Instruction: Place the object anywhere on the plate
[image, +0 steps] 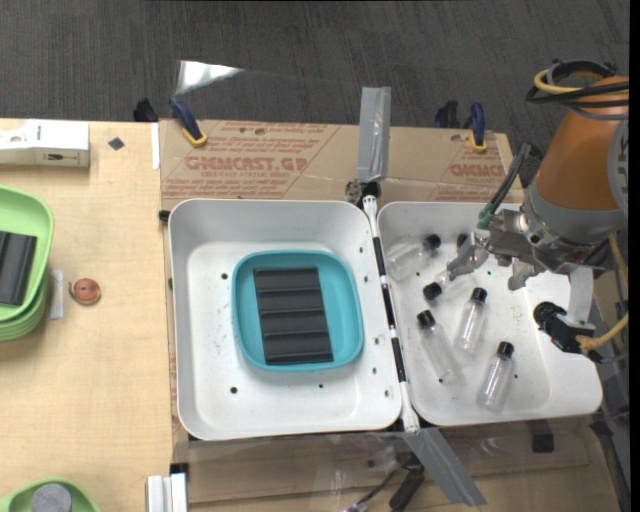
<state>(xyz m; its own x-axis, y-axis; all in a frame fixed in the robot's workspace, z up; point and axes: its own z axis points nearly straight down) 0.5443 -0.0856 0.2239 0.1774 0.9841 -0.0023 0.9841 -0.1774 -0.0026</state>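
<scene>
Two shallow white bins sit side by side on the tabletop. The left bin holds a teal plate with a dark ribbed tray lying on it. The right bin holds several small clear vials with black caps, scattered and lying flat. The arm reaches over the right bin, its tool low among the vials near the far side.

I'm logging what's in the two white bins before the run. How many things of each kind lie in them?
Clear vials with black caps, right bin: 5, as far as I can tell
Teal plate, left bin: 1
Black ridged insert on the plate: 1
Total: 7
</scene>
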